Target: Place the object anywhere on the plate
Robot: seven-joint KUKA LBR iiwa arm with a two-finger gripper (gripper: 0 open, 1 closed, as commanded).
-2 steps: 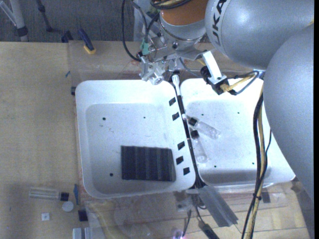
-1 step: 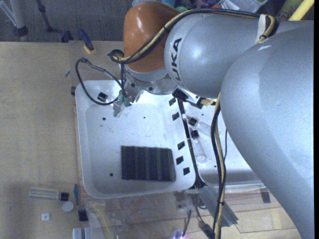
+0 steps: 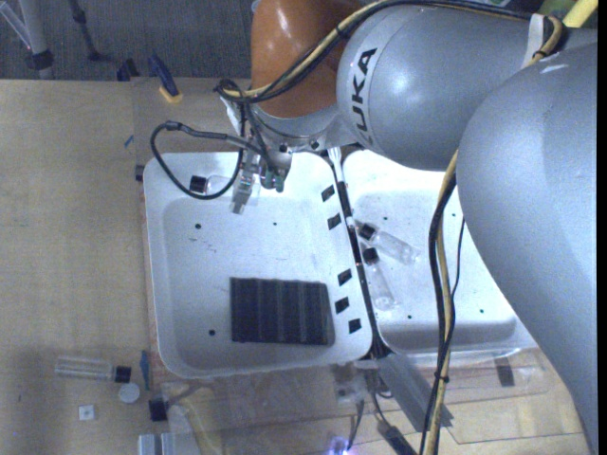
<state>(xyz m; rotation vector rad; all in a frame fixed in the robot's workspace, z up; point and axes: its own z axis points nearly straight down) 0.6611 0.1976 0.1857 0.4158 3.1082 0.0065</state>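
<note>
The object looks to be the clear plastic tube with a dark cap (image 3: pixel 383 245) lying in the right bin (image 3: pixel 474 325), centre-right of frame: likely light, stiff, slippery, best pinched across its middle. The dark ridged plate (image 3: pixel 281 311) sits in the left bin (image 3: pixel 190 349). The gripper (image 3: pixel 258 180) hangs upper-centre; I cannot tell the jaws' state.

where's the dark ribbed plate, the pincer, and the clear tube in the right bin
dark ribbed plate (image 3: pixel 281 311), camera view, middle of its ridged top.
pincer (image 3: pixel 258 180), camera view, midway between the fingertips above the left bin.
clear tube (image 3: pixel 391 248), camera view, middle of its transparent body.
</note>
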